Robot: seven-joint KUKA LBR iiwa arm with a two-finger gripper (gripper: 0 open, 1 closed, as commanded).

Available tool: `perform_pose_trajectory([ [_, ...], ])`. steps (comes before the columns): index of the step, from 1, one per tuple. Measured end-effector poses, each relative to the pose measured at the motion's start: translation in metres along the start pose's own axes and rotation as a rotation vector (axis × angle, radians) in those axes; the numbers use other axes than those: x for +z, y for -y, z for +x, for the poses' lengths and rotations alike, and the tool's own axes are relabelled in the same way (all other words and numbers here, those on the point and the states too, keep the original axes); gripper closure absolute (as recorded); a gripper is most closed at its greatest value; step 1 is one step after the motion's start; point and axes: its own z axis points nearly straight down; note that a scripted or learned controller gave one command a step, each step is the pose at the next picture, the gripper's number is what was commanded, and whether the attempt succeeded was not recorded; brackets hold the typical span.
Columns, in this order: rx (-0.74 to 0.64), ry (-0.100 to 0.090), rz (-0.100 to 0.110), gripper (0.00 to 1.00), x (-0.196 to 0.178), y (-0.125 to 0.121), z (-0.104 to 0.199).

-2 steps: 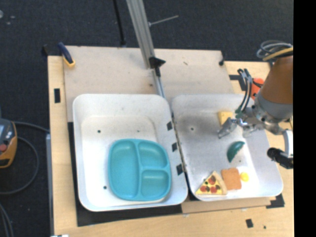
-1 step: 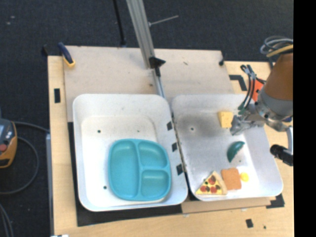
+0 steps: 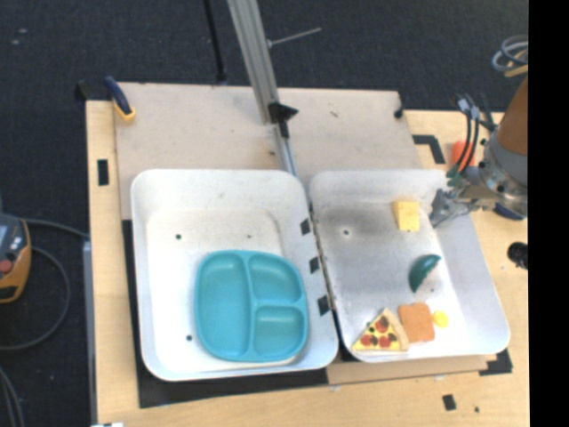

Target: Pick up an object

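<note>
Arm enters at right edge of frame, claw (image 3: 447, 205) low over right bin (image 3: 373, 265) upper-right rim, beside yellow block (image 3: 407, 215). Finger state: cannot tell. No readable writing.

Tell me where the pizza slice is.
The pizza slice lies in the right bin's near corner, touching the orange block on its right.

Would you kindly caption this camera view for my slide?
Gripper beside yellow block in right white bin; turquoise divided plate in left.
</note>
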Motion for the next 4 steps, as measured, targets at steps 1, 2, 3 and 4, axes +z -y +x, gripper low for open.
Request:
perform_pose_trajectory([
  [1,0.003,-0.001,0.008,1.00,0.012,0.000,-0.001],
  [2,-0.004,-0.004,0.008,1.00,0.019,-0.017,0.047],
  [3,-0.004,-0.005,0.009,1.00,0.025,-0.028,0.097],
  [4,-0.005,-0.005,0.005,1.00,0.013,-0.034,0.148],
])
